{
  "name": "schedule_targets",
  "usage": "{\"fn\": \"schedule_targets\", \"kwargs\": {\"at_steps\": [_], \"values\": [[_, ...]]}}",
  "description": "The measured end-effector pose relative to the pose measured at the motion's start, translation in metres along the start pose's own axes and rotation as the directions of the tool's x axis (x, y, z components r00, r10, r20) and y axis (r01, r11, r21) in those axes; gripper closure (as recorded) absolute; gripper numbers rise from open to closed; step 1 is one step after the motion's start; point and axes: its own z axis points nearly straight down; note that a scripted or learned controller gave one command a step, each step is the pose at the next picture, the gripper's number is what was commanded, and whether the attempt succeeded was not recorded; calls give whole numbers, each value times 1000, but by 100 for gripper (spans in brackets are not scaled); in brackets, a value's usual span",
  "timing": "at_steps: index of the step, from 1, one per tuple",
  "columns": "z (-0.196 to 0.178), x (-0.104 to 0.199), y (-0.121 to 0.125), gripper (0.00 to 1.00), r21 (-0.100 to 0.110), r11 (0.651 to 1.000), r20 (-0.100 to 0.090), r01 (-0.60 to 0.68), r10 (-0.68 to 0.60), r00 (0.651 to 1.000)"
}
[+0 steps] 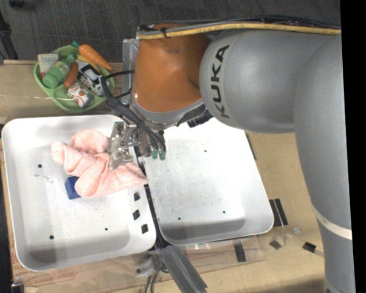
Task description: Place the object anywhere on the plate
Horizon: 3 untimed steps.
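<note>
A crumpled pink cloth (92, 163) lies in the left white bin (35, 242), toward its upper right. A small blue object (72, 188) peeks out from under the cloth's lower left edge. My gripper (129, 150) hangs over the cloth's right end, close to the wall between the two bins. It is low over the fabric, and I cannot tell whether it touches it. The orange band and grey arm cover the area above and to the right of the gripper.
The right white bin (204, 197) lies beside the left one, partly under the arm. A green bowl (55, 97) of toy food, with a carrot and a bottle, stands on the bench beyond the left bin's far edge.
</note>
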Motion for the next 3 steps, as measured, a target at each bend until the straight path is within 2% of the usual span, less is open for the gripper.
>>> {"fn": "schedule_targets", "kwargs": {"at_steps": [2, 3], "values": [[-5, 48, 83, 100, 1, 1000, -1, 6, -6, 1000], [-5, 48, 83, 0, 1, 1000, 0, 6, -6, 1000]]}}
